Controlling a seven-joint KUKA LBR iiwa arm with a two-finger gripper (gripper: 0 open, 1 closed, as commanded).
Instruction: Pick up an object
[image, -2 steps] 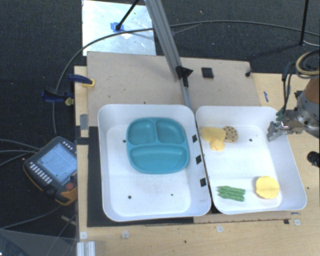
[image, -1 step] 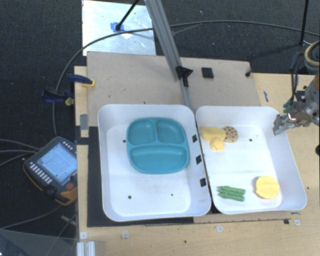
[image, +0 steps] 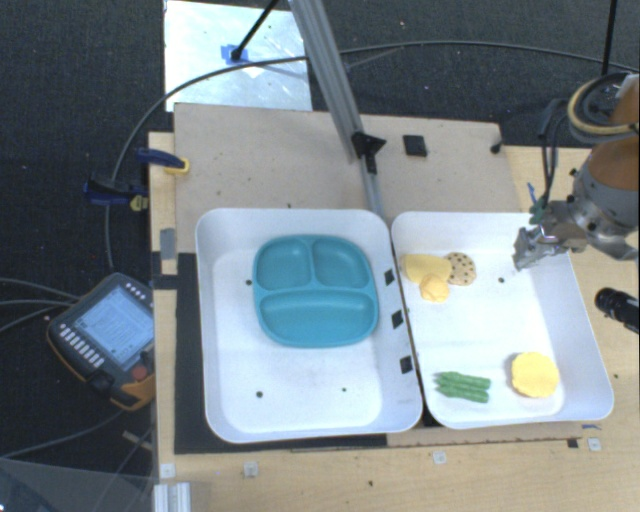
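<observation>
Nothing picked yet: cheese pieces (image: 427, 274) and cookie (image: 461, 267) sit at the right bin's (image: 500, 310) far left, green beans (image: 462, 386) and yellow disc (image: 535, 375) near. Gripper (image: 528, 250) hovers over the far right, grip state unclear. Blue plate (image: 315, 290) in the left bin (image: 230, 330).

You will find no legible text, label, brand or number anywhere on the bench. The handheld pendant (image: 105, 340), lying left of the left bin (image: 215, 400), shows a lit screen, but its contents are too small and blurred to read.
</observation>
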